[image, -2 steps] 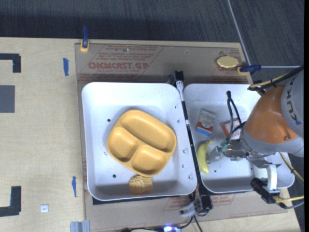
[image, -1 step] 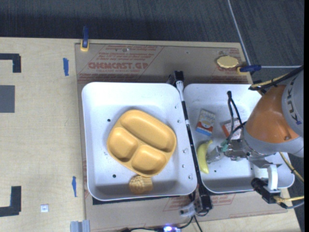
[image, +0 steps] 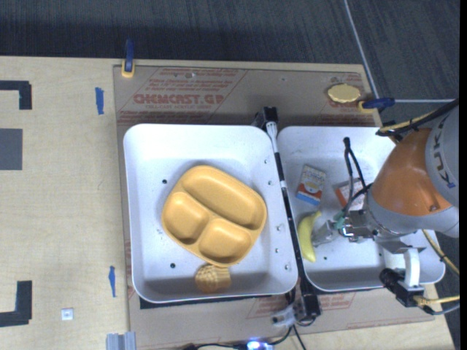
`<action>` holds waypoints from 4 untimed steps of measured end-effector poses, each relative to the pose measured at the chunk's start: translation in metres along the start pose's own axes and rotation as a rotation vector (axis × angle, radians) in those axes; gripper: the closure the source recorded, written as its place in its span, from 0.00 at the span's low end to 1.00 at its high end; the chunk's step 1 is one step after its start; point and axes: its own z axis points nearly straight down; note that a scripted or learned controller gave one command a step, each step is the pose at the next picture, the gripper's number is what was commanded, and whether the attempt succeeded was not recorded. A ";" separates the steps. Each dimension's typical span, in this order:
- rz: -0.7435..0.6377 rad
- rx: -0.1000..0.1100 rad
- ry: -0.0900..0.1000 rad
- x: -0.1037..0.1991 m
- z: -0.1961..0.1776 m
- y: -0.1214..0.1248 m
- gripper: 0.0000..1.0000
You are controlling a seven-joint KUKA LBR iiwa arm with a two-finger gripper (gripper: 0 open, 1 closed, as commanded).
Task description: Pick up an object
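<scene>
In the right bin [image: 343, 275], my gripper [image: 330, 229] is low over the floor, just right of a yellow banana [image: 306, 239] that lies along the bin's left wall. I cannot tell whether it touches the banana. A small white carton with blue and orange print [image: 312, 183] lies farther back. Beside the carton, an orange-red item [image: 341, 193] is partly hidden behind the arm's cables. The grey arm with its orange band [image: 408, 181] covers the bin's right side.
The left bin [image: 139, 195] holds a large yellow three-part plate [image: 213, 214] and a small tan woven ball [image: 213, 277] at its front edge. A tan disc [image: 344, 92] sits on the cardboard behind the right bin. A black divider strip [image: 281, 188] runs between the bins.
</scene>
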 end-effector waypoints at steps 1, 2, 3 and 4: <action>0.002 -0.001 -0.005 0.002 0.000 0.000 0.00; 0.003 -0.001 -0.004 0.002 0.000 0.000 0.00; 0.003 -0.001 -0.005 0.003 0.000 0.000 0.00; 0.002 -0.001 -0.004 0.002 0.000 0.000 0.00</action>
